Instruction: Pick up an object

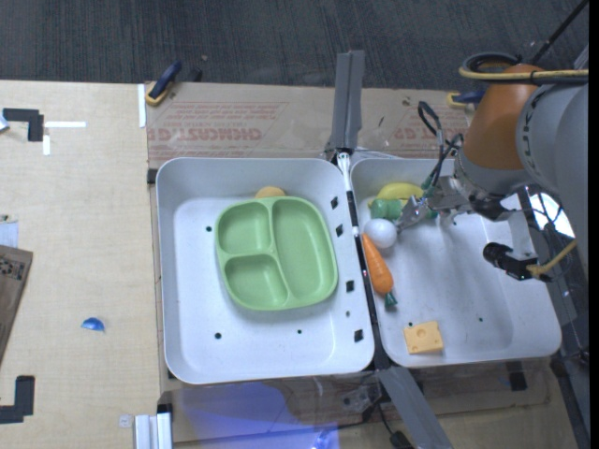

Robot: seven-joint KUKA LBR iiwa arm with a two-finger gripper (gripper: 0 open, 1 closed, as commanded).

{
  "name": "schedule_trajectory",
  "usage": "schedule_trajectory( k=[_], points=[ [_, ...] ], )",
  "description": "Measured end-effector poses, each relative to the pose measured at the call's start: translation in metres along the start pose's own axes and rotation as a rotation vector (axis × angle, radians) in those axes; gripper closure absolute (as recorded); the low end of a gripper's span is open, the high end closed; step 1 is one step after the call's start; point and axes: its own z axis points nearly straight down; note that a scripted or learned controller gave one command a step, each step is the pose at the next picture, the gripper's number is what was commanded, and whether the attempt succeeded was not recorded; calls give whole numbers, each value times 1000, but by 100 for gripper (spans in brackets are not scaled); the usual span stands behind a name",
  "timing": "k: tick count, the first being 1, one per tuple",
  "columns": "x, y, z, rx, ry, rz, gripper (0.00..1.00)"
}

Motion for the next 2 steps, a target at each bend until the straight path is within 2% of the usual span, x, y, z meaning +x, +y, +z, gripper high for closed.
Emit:
schedule_trajectory(
  k=[1,2],
  points=[
    [-29,-17,-76,0,1,143,0],
    [-19,37,-10,-7,-2,91,0]
  ],
)
